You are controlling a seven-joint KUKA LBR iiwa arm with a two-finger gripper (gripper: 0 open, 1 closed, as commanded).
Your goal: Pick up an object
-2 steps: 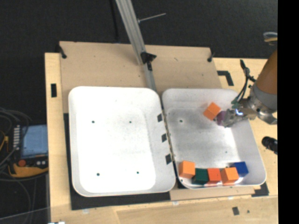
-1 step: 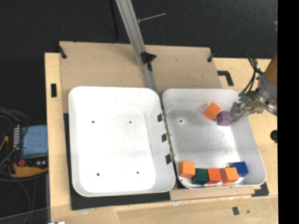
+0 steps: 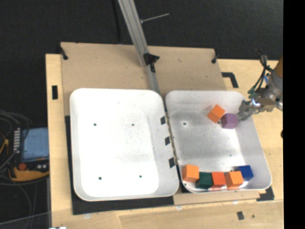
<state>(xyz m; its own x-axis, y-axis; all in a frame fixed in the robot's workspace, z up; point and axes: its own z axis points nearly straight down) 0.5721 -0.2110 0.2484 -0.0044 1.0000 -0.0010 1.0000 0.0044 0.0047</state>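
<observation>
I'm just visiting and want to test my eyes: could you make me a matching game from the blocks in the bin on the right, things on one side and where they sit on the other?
Things:
1. purple block
2. blue block
3. green block
4. gripper

Places:
A. in the near-edge row, between two orange blocks
B. at the right end of the near-edge row
C. at the bin's far right rim, beside the purple block
D. touching a lone orange block in the bin's far half

Pairs: 1-D, 2-B, 3-A, 4-C
</observation>
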